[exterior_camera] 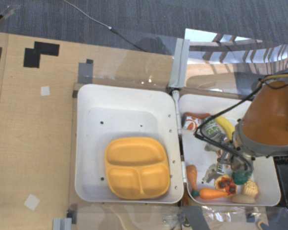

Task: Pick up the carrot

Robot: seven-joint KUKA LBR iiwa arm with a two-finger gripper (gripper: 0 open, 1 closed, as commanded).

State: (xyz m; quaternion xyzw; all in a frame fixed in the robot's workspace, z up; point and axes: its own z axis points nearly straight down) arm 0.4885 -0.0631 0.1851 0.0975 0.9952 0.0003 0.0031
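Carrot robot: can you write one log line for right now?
arm: over right bin | gripper: above carrot | carrot: lying in bin, not held

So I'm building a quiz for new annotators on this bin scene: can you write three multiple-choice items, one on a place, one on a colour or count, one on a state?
1. Where does the yellow tray lie?
A. In the left bin
B. In the right bin
C. On the bare bench

2. How many compartments does the tray have?
A. Two
B. Three
C. Five

3. How does the carrot stand?
A. Lifted above the bin
C. Lying on the tray
B. Lying on the floor of the right bin

Key: 1 A, the tray rests inside the left bin. 2 B, one long section and two smaller ones show. 3 B, the carrot lies flat near the front wall of the right bin, below the gripper.
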